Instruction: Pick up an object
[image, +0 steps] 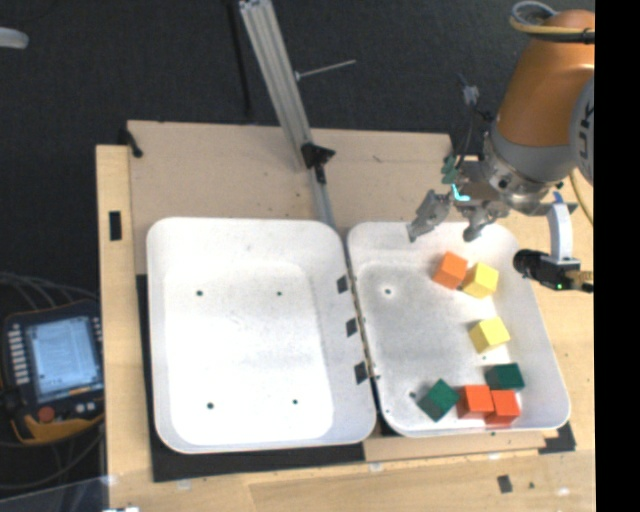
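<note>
From the overhead camera view, my grey arm with its orange band is cut off by the top and right edges, so I see just the wrist end. My two-finger pincer (450, 222) hangs over the far rim of the right shallow white plastic bin (400, 330), its 2 fingers spread apart with nothing between them. Just below it an orange cube (451, 270) touches a yellow cube (481, 281); a second yellow cube (489, 333) lies apart, nearer the middle right. At the near wall 4 blocks crowd together: a dark green cube (437, 399), 2 orange-red cubes (476, 400) whose shared seam is hard to make out, and another dark green cube (505, 377) behind them. The bin's left half is open floor. The left shallow white plastic bin (245, 330) lies flush beside it. A slanted grey metal rod (285, 95) crosses the bench behind both.
</note>
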